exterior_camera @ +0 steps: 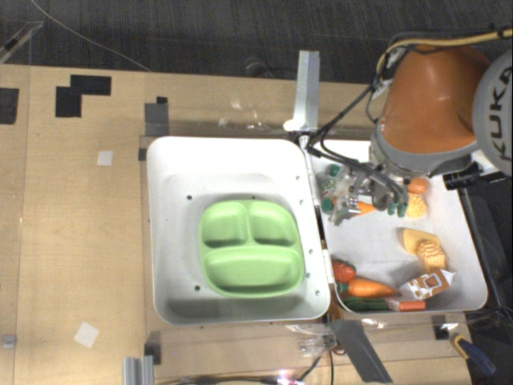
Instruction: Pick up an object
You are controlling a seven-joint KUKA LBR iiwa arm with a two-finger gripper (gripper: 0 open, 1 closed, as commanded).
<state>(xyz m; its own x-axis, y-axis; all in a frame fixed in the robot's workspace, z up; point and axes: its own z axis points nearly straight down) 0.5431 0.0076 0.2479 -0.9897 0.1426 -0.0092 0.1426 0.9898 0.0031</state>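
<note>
Hovering in the right bin [473,239], jaws' state unclear, just beside a small carrot [363,208].

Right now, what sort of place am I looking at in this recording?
Probably a robot lab's bin-picking bench: two shallow white bins side by side, a green three-compartment plastic tray in one, toy food such as a plastic carrot in the other.

Tan wooden bench [72,239], dark carpet floor [184,14]
</note>
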